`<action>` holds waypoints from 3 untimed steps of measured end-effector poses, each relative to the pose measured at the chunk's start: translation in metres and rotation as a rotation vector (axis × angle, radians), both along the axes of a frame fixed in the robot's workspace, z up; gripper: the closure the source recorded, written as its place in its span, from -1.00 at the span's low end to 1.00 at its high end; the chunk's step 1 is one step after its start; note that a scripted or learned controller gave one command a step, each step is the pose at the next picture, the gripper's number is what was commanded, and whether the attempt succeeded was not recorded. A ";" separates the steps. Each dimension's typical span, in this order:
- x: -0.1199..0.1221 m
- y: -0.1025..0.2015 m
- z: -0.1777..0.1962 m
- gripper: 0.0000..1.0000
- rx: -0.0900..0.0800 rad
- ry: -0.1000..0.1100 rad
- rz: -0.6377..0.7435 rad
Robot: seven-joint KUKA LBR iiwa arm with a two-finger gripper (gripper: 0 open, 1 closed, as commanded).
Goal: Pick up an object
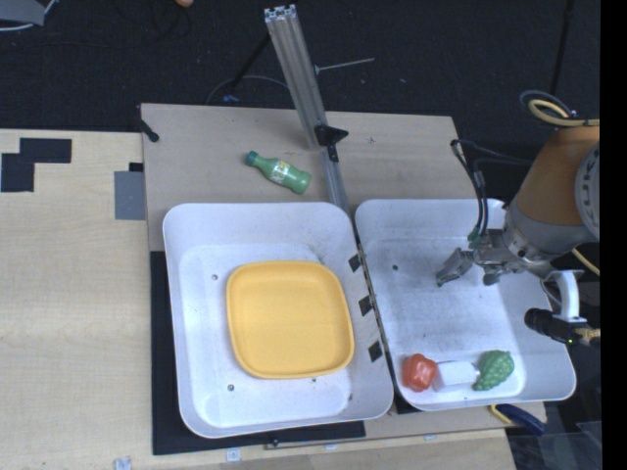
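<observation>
Left bin (186, 262): only a yellow plate (290, 318), lying flat and wide on the floor. Poor pick, it looks too broad for the claw and has no edge proud enough to bite.

Green bottle (279, 172) lies on its side on the counter (392, 155) behind the bins, outside both. Probably out of play; it would likely roll if nudged.

Right bin (431, 262): the pickable stuff is bunched along the near wall, a red tomato-like piece (419, 371), a small white block (456, 374) and a green knobbly piece (494, 370), in a row and touching or nearly so.

Claw (477, 267) sits over the bin's far-right area, well apart from that cluster, with nothing between the fingers. They look splayed, but it's too small and blurred to tell for sure.

Risks from here:
- closing where it is now = empty grab on bare bin floor
- cluster is tight against the wall, so a finger could hit the rim or land on a neighbour
- round red piece may squirt out sideways
- may pinch two at once and drop both
</observation>
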State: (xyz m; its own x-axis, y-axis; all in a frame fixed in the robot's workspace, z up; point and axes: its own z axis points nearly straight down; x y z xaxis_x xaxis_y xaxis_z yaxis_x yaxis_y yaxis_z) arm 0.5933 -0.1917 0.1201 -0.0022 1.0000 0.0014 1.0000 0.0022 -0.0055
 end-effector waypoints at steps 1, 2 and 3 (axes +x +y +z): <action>0.001 -0.001 0.013 1.00 -0.002 -0.005 -0.001; 0.001 -0.010 0.072 1.00 -0.003 -0.010 -0.003; 0.001 -0.011 0.099 1.00 -0.002 -0.008 -0.003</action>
